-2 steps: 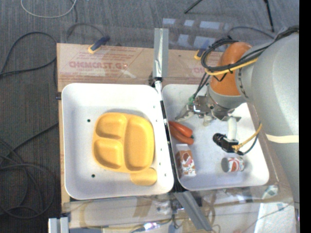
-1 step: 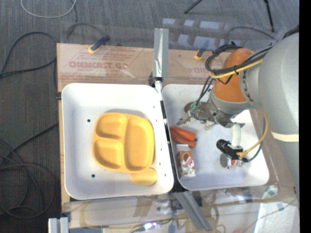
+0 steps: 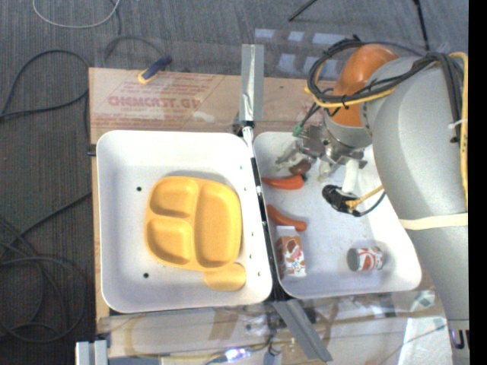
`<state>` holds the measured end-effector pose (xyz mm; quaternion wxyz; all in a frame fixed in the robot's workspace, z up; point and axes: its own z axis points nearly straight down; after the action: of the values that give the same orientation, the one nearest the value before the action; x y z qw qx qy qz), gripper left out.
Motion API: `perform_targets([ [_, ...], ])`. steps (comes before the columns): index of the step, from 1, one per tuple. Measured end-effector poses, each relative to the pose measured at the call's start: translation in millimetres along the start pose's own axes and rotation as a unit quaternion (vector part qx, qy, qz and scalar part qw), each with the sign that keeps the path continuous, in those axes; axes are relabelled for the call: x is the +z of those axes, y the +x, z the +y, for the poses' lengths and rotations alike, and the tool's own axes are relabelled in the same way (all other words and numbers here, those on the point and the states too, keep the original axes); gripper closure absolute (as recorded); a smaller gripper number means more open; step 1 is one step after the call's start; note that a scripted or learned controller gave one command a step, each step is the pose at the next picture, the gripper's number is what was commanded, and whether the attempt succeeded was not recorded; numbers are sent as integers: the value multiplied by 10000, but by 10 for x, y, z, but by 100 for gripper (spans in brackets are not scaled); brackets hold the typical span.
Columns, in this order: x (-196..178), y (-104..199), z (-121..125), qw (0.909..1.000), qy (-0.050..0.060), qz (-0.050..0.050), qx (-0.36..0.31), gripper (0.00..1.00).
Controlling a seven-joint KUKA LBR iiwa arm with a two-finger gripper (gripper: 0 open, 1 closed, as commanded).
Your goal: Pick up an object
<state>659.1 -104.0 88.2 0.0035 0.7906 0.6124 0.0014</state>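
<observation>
A robotics lab: 2 white bins on cardboard, cables across grey carpet.

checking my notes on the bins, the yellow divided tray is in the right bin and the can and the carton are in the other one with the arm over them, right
Not quite. The camera view shows the yellow divided tray in the left bin, not the right. The can and the carton lie in the right bin, and the arm does reach over that one.

Yellow tray at nine o'clock, orange carrots centre, red-and-white can at four, possibly printed carton.
</observation>
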Motion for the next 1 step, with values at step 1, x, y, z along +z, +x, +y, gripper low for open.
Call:
perform_targets([
  [1, -109, -5, 8, 10000, -12, -30, -13, 100],
])
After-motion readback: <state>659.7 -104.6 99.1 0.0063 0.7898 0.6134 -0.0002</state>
